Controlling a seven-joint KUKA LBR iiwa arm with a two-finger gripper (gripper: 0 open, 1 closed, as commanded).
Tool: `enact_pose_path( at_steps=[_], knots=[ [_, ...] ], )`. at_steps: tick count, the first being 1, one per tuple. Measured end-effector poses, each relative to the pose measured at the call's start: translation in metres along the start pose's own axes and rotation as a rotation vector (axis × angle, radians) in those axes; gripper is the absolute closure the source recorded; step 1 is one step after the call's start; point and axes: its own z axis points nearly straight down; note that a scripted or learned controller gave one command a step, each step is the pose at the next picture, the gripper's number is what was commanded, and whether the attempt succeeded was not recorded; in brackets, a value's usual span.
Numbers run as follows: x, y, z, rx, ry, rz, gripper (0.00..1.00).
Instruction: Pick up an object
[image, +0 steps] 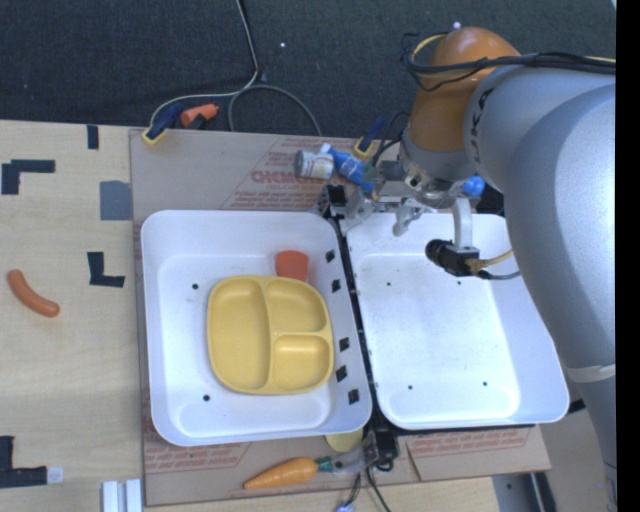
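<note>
A yellow divided plate (270, 333) lies in the left bin (165, 300). A small orange-red cup (292, 264) stands just behind it, against the plate's far rim. My gripper (428, 203) hangs over the far edge of the right bin (440, 345), near the divider between the bins. The grey arm and its orange band (450, 90) rise behind it. Nothing shows in the gripper's grasp. It is well apart from the plate and the cup, up and to their right.
Outside the bins, a toy carrot (282, 474) lies at the front edge and a sausage (33, 293) far left on the bench. Clamps (180, 118) and a blue-white fitting (330, 163) sit behind the bins. The arm's bulk covers the right side.
</note>
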Motion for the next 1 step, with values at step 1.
enact_pose_path(
  at_steps=[1],
  knots=[
    [-0.1403,-0.009,0.0391,0.001,-0.006,0.015,0.0]
  ],
)
